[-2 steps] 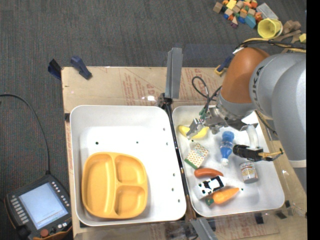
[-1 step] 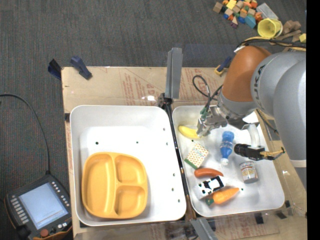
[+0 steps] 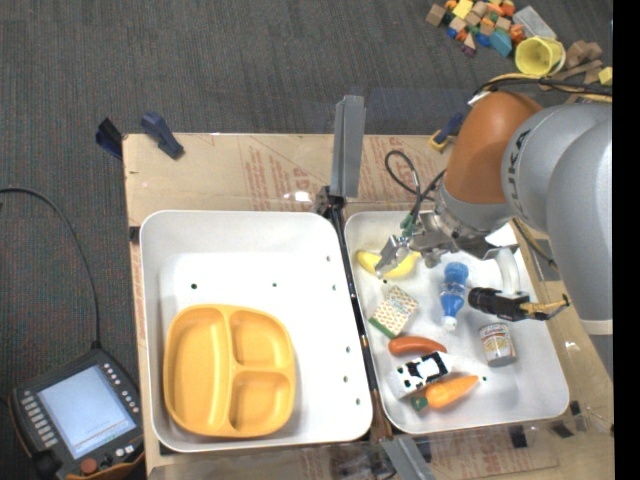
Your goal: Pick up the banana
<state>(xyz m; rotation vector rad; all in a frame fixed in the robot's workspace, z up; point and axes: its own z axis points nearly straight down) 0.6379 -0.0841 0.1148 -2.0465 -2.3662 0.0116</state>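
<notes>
Partly hidden banana (image 3: 388,262) under gripper (image 3: 404,240), grip unclear.

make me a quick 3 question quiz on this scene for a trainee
1. True or false: the banana lies in the right bin.
2. What sits in the left bin? A) a blue bottle B) a yellow tray C) a carrot
3. Which thing is nearest the gripper?

Key
1. True.
2. B, the yellow tray.
3. The banana, just below the gripper; whether it is gripped cannot be told.
</notes>
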